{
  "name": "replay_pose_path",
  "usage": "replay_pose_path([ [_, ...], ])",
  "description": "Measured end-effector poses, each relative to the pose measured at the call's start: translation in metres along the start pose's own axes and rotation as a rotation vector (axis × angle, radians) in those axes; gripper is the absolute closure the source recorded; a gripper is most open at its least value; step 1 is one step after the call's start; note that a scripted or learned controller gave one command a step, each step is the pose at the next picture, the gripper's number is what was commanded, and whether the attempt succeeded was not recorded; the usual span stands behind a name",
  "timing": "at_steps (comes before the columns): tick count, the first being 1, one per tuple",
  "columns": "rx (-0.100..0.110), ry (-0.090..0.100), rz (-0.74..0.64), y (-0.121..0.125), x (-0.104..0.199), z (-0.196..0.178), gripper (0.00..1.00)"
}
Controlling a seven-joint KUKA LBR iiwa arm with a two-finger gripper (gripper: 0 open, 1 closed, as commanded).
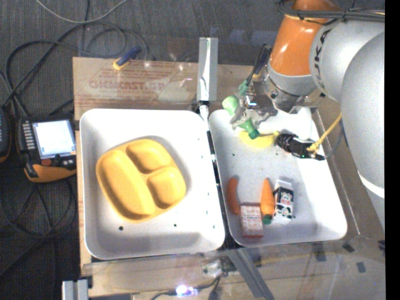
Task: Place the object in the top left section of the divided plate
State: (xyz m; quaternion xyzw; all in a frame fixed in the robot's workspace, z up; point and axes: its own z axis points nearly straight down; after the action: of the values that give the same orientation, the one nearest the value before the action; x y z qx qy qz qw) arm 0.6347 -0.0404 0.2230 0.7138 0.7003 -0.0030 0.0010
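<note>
**Arm over the right bin, green object at its tip**

The gripper hangs over the far left corner of the right bin, and a small green object sits at its tip, seemingly pinched between the fingers (the view is too cluttered there to be certain, so I cannot tell how they stand). Just below lies a yellow piece on the bin floor. Nearer the front are a reddish sausage, a carrot, a small red carton and a white box. The yellow divided plate rests in the left bin, well apart from the arm, its sections bare.
</note>
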Motion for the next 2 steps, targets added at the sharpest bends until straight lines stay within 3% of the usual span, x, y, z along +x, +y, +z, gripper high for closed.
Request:
replay_pose_path([
  [1, 0.002, -0.002, -0.001, 0.000, 0.000, -0.008, 1.00],
  [2, 0.002, 0.005, 0.019, -0.030, 0.092, 0.011, 1.00],
])
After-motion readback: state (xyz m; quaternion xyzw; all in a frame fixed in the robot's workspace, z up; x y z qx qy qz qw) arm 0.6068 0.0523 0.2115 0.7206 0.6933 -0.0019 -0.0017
